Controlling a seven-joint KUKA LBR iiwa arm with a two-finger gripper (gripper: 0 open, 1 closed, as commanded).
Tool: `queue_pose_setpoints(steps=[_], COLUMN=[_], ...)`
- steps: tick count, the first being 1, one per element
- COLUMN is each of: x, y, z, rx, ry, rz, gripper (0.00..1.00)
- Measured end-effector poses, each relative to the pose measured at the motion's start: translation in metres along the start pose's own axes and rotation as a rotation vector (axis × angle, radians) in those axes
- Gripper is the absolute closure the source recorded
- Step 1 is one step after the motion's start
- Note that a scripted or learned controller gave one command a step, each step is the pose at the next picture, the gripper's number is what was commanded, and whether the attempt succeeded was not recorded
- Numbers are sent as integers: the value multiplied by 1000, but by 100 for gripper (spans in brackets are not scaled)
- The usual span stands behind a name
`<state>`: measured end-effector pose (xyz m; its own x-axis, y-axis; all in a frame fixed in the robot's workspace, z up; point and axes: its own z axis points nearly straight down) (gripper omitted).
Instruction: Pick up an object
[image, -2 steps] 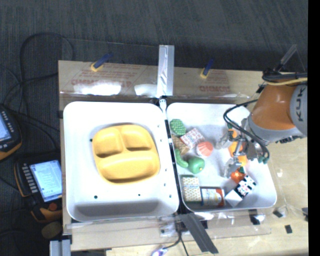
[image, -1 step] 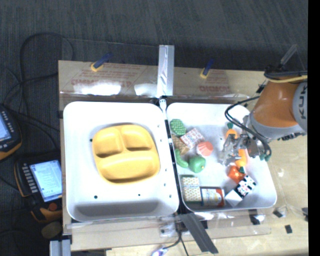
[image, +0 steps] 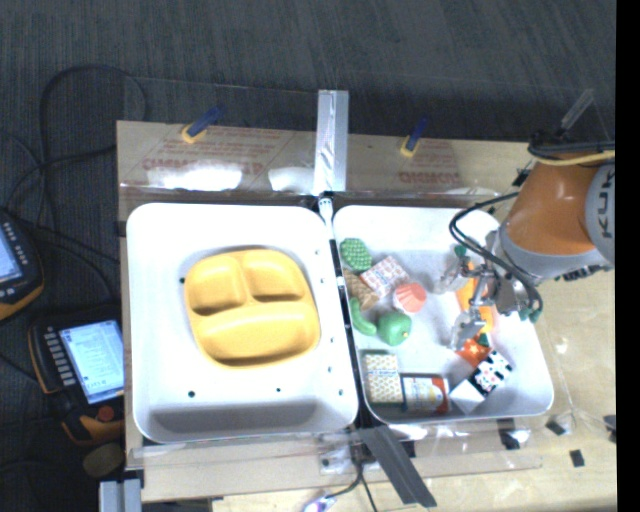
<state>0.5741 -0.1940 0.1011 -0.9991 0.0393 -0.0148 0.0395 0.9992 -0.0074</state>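
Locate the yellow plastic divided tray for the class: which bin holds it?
The yellow plastic divided tray lies in the left white bin in the camera view, near its middle, across the central divider from the toys in the right white bin.

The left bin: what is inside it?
Inside the left bin lies one yellow tray with three compartments, nothing in them. What lies under the tray cannot be seen; it covers that part of the floor.

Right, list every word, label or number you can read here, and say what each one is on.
"KU": on the arm's grey casing, cut off at the frame's edge.
Red print on the board behind the bins: too blurred to read.
Handheld screen left of the bench: too small to read.
Small boxes in the right bin: print too small to read.
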Motion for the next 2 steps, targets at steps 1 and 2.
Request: queue_pose_setpoints(steps=[1, 2], x=[-23, 38], y=[11, 6], z=[12, 10], rx=[-5, -3], ry=[6, 4], rz=[142, 208], gripper=[0, 0])
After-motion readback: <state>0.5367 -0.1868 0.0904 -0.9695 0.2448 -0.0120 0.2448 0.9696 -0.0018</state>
